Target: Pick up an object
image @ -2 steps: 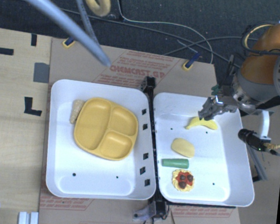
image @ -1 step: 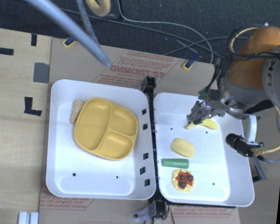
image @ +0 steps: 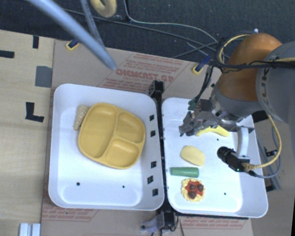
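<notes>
My gripper [image: 188,128] hangs over the back part of the right bin [image: 254,203], fingers pointing down. A yellow banana-like piece [image: 216,131] lies just to its right, partly under the wrist. In front of it lie a pale yellow lump [image: 193,155], a green stick [image: 184,171] and a small pizza-like toy [image: 193,189]. Nothing shows between the fingers.
The left bin [image: 60,184] holds a yellow divided plate [image: 111,135] with a tan sponge-like piece [image: 80,116] at its left edge. A black divider with clips [image: 157,142] runs between the bins. Cables [image: 261,165] loop on the arm's right side.
</notes>
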`<state>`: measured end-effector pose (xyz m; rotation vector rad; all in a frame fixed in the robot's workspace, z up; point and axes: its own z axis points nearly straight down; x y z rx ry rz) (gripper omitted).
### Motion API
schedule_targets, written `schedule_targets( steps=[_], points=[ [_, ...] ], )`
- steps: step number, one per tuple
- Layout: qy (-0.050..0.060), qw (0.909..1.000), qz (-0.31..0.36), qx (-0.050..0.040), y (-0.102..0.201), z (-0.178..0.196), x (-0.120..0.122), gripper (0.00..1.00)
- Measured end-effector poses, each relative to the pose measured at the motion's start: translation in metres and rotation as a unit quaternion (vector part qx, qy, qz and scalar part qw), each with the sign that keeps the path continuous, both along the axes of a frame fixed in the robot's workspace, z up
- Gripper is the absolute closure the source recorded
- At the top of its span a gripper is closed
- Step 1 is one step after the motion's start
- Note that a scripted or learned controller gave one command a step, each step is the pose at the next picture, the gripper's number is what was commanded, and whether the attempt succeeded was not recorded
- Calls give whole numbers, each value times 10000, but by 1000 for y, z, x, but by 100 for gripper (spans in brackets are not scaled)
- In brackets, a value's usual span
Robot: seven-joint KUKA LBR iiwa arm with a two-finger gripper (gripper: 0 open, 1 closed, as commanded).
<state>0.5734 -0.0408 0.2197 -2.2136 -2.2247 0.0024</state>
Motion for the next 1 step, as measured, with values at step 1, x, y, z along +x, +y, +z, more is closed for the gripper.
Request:
schedule_targets(
  steps=[1],
  points=[
    [4, 10000, 2, 0, 52, -9, -24, 100]
  ],
)
